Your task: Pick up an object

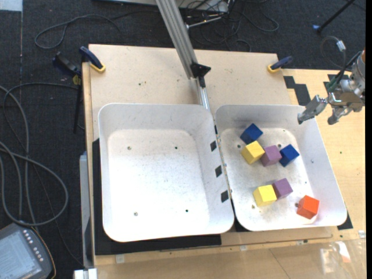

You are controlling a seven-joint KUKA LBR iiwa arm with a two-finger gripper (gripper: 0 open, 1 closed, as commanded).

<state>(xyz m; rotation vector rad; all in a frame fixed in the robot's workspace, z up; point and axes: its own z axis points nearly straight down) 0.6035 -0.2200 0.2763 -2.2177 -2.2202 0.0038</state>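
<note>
Two fingers spread apart on the pincer [323, 111], gripping nothing, poised over the far right rim of the right bin [323, 156], outside the cluster of cubes. Seven cubes in that bin: two blue [251, 133] [289, 154], two yellow [253, 151] [265, 195], two purple [271, 155] [282, 187], one orange [308, 206]. Four packed touching at the far middle; yellow and purple paired nearer; orange alone by the near right rim. Open floor between groups. Left bin [116, 156] alongside, rims meeting. Bare counter [145, 74] beyond.
</note>
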